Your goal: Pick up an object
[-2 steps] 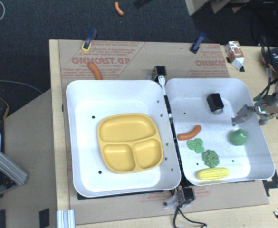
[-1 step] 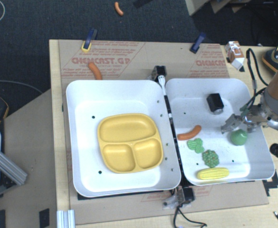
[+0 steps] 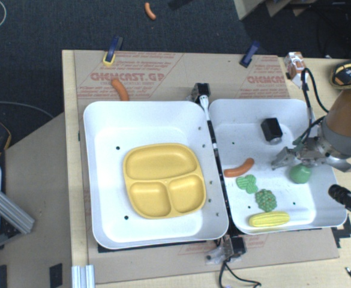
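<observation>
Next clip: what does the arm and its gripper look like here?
The arm enters from the right with an orange-brown band above a grey wrist. Its gripper is grey metal, with thin pale fingers. A dark cable runs along the bench edge near it.

KUKA arm [image 3: 343, 122], grey with orange band, metal two-finger gripper [image 3: 288, 158].

Orange-brown band wraps the rounded upper wrist section; grey ring segment right under it. Gripper body is silver-grey metal, angular, with thin pale fingers [image 3: 279, 160]. A black cable [image 3: 309, 101] runs along the arm above the wrist. Black rounded knob-like part [image 3: 345, 198] sticks out on the lower side. Screws and markings too small to tell.
</observation>
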You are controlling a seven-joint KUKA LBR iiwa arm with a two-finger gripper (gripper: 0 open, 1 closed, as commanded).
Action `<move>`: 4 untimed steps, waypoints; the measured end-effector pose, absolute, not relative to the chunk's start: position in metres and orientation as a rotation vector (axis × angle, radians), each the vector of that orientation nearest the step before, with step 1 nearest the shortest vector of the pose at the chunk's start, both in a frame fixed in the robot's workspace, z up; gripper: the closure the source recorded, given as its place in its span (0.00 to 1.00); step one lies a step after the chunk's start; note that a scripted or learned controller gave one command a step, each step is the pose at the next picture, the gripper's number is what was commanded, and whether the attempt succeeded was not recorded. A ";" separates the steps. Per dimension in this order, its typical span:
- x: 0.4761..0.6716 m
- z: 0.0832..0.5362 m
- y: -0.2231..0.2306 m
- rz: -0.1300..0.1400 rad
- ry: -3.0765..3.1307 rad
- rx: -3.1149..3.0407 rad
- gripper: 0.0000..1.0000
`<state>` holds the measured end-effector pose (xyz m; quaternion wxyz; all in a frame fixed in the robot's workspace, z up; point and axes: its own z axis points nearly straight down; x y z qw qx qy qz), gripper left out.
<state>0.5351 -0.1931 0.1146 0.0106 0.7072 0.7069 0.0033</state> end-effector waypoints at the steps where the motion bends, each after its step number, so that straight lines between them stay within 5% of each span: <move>1: 0.536 0.110 -0.193 0.011 2.206 2.206 0.00; 2: 0.539 0.123 -0.195 0.017 2.198 2.197 1.00; 4: 0.541 0.220 -0.198 0.005 2.217 2.214 1.00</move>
